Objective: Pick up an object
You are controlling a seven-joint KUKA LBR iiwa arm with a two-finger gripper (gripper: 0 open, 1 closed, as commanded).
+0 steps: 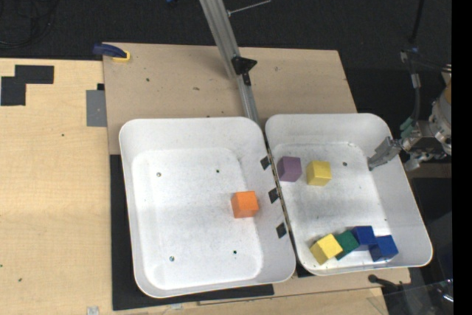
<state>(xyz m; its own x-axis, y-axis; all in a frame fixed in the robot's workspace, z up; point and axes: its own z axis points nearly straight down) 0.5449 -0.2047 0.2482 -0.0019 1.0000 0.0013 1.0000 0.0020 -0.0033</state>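
Seven small blocks are lying in the two bins: one orange, one purple, two yellow, one green and two blue. The orange block point(245, 203) is sitting alone in the left bin point(147, 158), right of its middle, showing a lighter top face and darker sides. In the right bin point(413, 229), the purple block point(289, 168) is resting near the wall by the divide, and a yellow block point(318, 172) is sitting just beside it on the right, a narrow gap showing between them. Along the near edge of that bin a second yellow block point(325, 248), the green block point(346, 241) and the two blue blocks point(364, 235) point(383, 248) are clustering in a row, touching or nearly so. The gripper point(384, 152) is reaching in over the far right rim of the right bin, well apart from every block and carrying nothing; whether its tips are apart or together cannot be told. Both bins are sitting on the wooden desk point(51, 181), and a slanted metal rail point(218, 22) is rising behind them.
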